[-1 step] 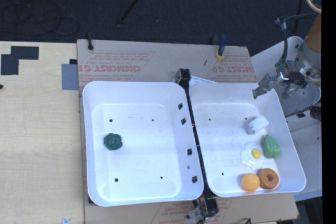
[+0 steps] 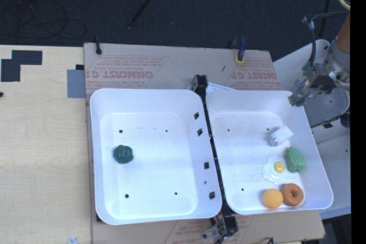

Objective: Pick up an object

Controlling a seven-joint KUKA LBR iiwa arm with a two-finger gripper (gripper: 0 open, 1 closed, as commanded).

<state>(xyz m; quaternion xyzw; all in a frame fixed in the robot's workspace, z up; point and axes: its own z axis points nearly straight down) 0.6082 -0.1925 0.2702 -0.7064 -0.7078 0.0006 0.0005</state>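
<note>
My gripper [image 2: 298,96] hangs over the far right rim of the right bin [image 2: 251,101], above and to the right of the objects. In that bin lie a small grey-white block [image 2: 279,135], a light green leafy toy [image 2: 295,159], a toy fried egg [image 2: 275,168], an orange ball [image 2: 273,198] and a brown donut [image 2: 293,194]. The egg, ball and donut cluster near the front right corner. A dark green lumpy toy [image 2: 123,154] lies alone on the left side of the left bin [image 2: 146,211]. Nothing sits under the gripper.
A black divider with clips [image 2: 207,146] runs between the two bins. The bins rest on a cardboard sheet [image 2: 171,68] on a wooden bench [image 2: 40,151]. The grey arm with its orange band [image 2: 343,37] and cables occupy the right edge.
</note>
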